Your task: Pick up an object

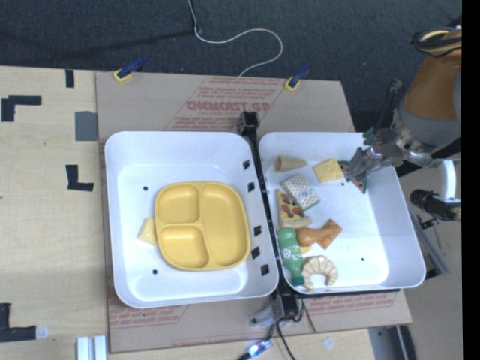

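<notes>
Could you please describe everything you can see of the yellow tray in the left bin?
The tray is a glossy, plastic-looking yellow dish with rounded corners, divided into three compartments. It lies flat, right side up and slightly rotated, in the middle of the left bin. Its left edge overlaps a pale yellow wedge.

A broad orange band [433,88] is seen on the arm [431,107] at the right, wrapped round a rounded body, and a second orange curve is seen above it, edged in dark grey. Below the band a pale grey, metallic wrist section is shown, ringed and slightly glossy. From it a small dark pincer [358,172] of grey and black parts is carried, its details too small to be made out. A thin dark cable is seen beside the wrist.
</notes>
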`<state>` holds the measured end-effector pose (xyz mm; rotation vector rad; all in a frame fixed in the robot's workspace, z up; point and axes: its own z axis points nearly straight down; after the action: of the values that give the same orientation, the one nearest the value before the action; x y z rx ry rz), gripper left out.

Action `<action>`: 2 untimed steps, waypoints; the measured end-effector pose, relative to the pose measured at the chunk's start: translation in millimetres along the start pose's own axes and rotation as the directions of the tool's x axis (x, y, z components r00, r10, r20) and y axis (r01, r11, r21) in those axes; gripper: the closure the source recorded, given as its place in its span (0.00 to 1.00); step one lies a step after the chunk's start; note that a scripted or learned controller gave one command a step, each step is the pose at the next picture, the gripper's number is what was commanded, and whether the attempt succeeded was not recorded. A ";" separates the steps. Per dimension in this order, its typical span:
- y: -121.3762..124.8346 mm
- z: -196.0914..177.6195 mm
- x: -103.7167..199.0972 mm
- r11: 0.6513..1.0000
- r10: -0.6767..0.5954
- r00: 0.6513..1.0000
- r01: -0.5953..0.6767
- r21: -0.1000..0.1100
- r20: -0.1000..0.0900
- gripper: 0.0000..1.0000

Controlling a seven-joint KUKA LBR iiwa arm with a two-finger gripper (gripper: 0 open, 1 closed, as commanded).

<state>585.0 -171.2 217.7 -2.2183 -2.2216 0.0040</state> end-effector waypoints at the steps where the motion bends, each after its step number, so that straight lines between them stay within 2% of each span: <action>1: -16.2 0.1 51.9 1.000 -0.003 1.000 0.003 0.000 -0.002 1.00; 2: -49.1 -10.4 91.2 1.000 -0.003 1.000 0.003 0.001 -0.002 1.00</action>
<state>535.8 -80.1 228.3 -2.2134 -2.2237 0.0022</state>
